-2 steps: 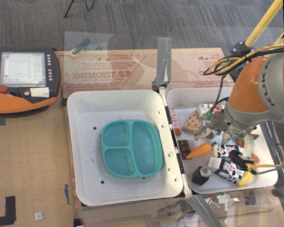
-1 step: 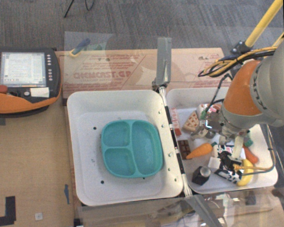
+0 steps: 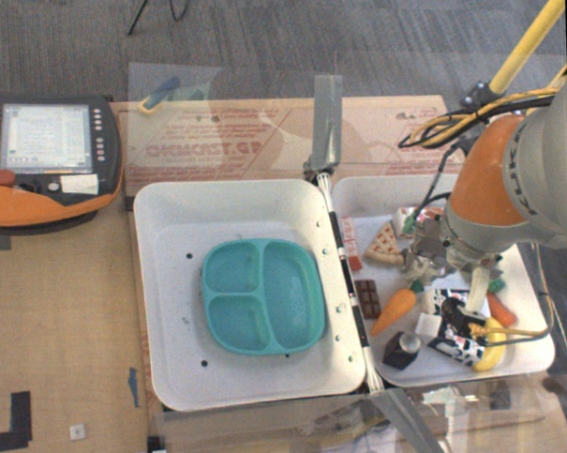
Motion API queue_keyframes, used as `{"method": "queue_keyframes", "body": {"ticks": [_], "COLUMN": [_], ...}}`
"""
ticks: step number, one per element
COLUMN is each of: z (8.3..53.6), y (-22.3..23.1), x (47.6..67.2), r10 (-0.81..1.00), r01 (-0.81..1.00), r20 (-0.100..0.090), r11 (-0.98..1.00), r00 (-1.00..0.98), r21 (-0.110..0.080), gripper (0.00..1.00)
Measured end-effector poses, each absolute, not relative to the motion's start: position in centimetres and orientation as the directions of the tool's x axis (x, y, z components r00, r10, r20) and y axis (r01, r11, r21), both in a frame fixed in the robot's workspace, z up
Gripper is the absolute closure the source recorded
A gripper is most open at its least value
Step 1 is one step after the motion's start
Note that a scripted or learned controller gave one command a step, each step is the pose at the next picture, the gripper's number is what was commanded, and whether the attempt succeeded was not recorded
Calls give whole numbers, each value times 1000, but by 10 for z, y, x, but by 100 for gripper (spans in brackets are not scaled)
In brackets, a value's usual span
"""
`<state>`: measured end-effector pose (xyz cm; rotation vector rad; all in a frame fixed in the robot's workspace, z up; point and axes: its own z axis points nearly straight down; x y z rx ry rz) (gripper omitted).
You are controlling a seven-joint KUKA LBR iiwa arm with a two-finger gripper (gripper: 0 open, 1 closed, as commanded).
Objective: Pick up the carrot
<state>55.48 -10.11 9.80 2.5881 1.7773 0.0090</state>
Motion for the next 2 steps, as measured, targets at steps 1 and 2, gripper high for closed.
{"method": "queue_keyframes", "body": {"ticks": [1, 2], "z": [184, 184], "y": [-40, -40], "x": [549, 549], "r10": [912, 912], "r01": [912, 912], "r20": [0, -1], "r11": [-411, -411], "r00": [411, 411], "r21": [-2, -2], "gripper": [100, 0]}}
